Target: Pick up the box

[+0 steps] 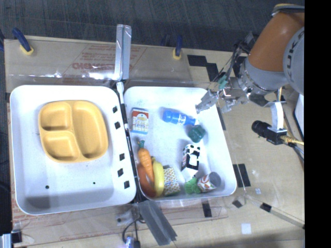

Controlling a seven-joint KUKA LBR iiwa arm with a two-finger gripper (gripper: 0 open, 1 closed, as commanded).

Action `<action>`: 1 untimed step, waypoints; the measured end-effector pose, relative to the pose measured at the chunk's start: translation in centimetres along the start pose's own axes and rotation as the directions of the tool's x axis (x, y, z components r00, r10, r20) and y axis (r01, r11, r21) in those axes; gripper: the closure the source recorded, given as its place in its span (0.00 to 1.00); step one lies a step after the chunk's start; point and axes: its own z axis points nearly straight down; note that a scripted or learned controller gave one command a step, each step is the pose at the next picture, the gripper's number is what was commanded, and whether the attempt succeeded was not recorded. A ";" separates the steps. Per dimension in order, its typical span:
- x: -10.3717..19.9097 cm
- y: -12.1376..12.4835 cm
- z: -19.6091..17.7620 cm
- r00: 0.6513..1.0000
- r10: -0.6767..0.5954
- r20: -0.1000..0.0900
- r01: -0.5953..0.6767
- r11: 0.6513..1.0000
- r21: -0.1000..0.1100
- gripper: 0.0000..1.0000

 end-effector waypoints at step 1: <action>3.5 6.0 14.4 0.997 0.083 -0.001 -0.083 0.997 0.001 0.00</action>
